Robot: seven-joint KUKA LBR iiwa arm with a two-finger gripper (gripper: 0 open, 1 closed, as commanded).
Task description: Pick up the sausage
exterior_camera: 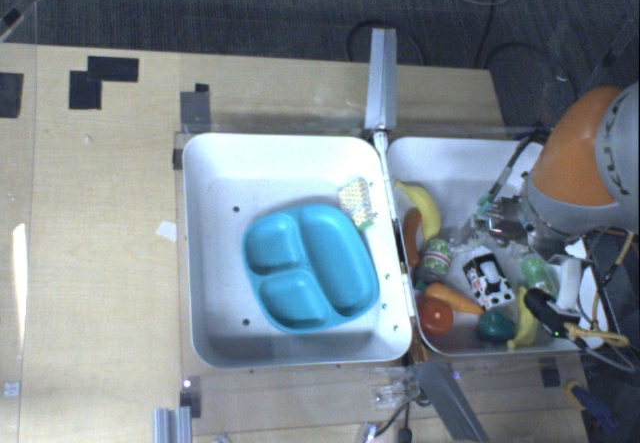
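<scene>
**benchwatcher:** Pale wood tabletop [100, 261] with dark carpet behind it and a cable looping across the floor. Two white bins side by side. Using the left bin [210, 231] as the reference: a blue three-compartment tray [310, 266] lies in it, and a small yellowish patterned scrap [355, 199] sits against its right wall.

**gripfan22:** Where's the sausage?

**benchwatcher:** The sausage [412, 231] is the reddish-brown thing just past the left bin's right wall, lying along the near edge of the right bin [450, 156]. A banana [425, 206] touches it on the far side. Further from the left bin there's a small can [434, 258], a carrot [450, 298], a tomato [436, 316], a black-and-white box [486, 278] and a teal ball [495, 326].

**gripfan22:** And the arm?

**benchwatcher:** The pincer [497, 221] hangs over the right bin, well apart from the sausage. Honestly can't tell whether it's open or closed, too cluttered there. Nothing visibly gripped.
</scene>
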